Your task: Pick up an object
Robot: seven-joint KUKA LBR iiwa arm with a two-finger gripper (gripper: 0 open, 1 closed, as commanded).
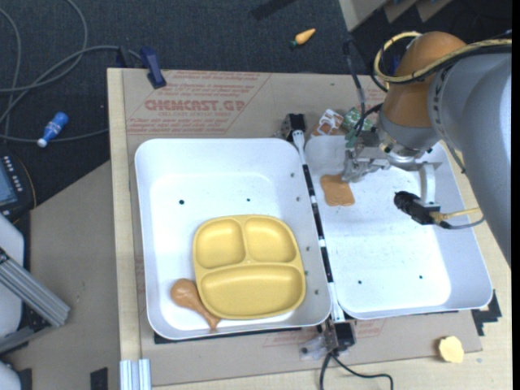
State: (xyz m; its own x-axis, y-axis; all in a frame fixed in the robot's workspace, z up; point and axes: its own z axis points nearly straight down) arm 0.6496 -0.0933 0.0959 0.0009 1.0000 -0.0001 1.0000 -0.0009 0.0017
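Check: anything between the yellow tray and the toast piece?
Camera view: bare white floor of the left bin, then the bins' adjoining rims separate yellow tray from toast piece.

High slanted view over both bins [154,218]

Bench [203,104]; two white bins [162,177]; yellow lump [450,348].

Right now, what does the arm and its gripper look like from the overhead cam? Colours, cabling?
The arm is a bulky, rounded grey body with a glossy orange band above the wrist. A yellow-and-black cable loops past the band. The gripper is small, metallic grey hardware beneath it.
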